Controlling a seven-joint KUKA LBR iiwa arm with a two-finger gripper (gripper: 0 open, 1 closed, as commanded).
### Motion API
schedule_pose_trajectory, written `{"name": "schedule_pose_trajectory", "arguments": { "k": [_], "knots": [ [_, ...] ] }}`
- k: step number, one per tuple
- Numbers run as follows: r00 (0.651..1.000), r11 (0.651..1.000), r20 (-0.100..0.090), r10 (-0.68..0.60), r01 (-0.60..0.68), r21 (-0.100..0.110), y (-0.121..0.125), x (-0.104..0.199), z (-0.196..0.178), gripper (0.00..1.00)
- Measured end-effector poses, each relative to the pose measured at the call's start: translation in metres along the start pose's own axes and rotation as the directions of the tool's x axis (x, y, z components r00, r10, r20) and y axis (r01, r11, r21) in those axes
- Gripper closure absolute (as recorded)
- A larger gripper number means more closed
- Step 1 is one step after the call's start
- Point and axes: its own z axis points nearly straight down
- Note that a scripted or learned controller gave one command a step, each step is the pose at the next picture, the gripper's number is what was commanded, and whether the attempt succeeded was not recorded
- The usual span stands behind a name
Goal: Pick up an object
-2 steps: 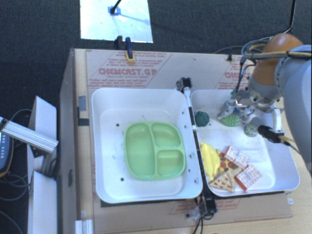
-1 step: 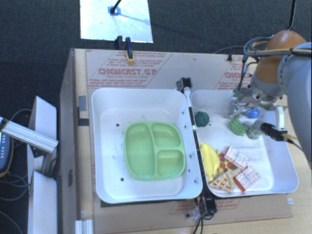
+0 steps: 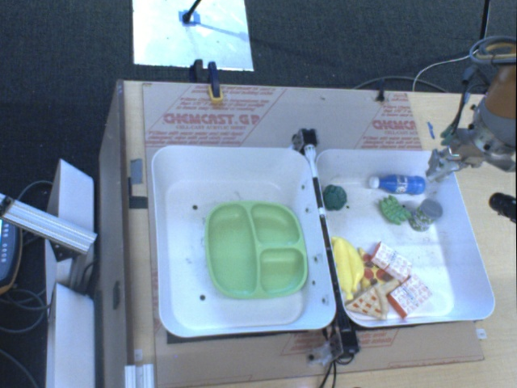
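Though slightly blurred, blue bottle (image 3: pixel 398 184) lies sideways.

You have a blue bottle (image 3: pixel 401 184) with a white cap lying on its side near the back wall of the right bin (image 3: pixel 472 285), cap pointing left, well apart from the toys in front

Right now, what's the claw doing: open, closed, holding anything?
Claw: cannot be told; it sits at the right bin's far edge, beside the blue bottle.

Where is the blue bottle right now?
The blue bottle lies on its side near the back of the right bin, just behind the green toy and beside the robot's hand.
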Motion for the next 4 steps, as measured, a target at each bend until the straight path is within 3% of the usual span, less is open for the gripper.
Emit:
{"name": "schedule_pose_trajectory", "arguments": {
  "k": [1, 2, 3, 4],
  "knots": [
    [1.000, 1.000, -0.001, 0.000, 0.000, 0.002, 0.000, 0.001, 0.001, 0.00],
    [1.000, 1.000, -0.004, 0.000, 0.000, 0.007, -0.073, 0.061, 0.064, 0.00],
    [1.000, 1.000, -0.002, 0.000, 0.000, 0.003, -0.042, 0.057, 0.088, 0.00],
    [1.000, 0.999, -0.008, 0.008, -0.008, 0.040, 0.024, 0.067, 0.115, 0.00]
  ]
}}
